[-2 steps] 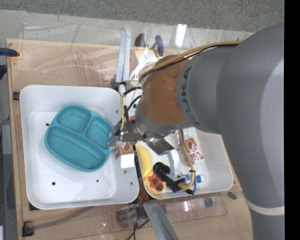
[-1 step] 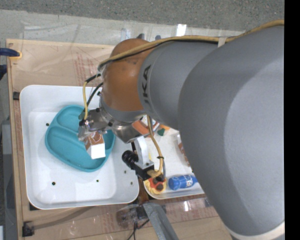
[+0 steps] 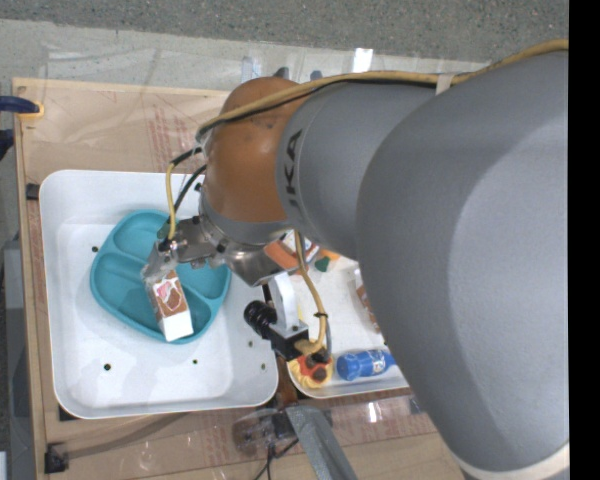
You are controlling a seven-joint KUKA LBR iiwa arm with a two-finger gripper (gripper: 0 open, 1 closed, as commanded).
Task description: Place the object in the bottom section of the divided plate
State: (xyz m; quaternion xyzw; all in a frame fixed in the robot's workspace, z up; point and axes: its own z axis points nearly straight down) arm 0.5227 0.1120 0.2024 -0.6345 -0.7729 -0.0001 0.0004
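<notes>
Gripper (image 3: 166, 268) of the grey arm with the orange band (image 3: 248, 158) sits over the turquoise divided plastic plate (image 3: 120, 278), which lies in the left shallow white bin (image 3: 130, 383). A small white rectangular carton with a brown-and-red printed face (image 3: 171, 305) stands tilted at the plate's 4 o'clock edge, its upper end just at the gripper tip; whether that end sits between the fingers cannot be told, because the wrist housing hides the jaws, so their state cannot be told either. The plate's dividing ridges show at its 10 o'clock side, where the compartments lie bare. In the right shallow white bin (image 3: 335, 383), at 3 o'clock from the plate, a blue cylindrical bottle (image 3: 364, 364) lies on its side beside a small orange-and-yellow object (image 3: 314, 369), both near the bin's 6 o'clock edge. A yellow cable (image 3: 170, 203) runs down the wrist.
</notes>
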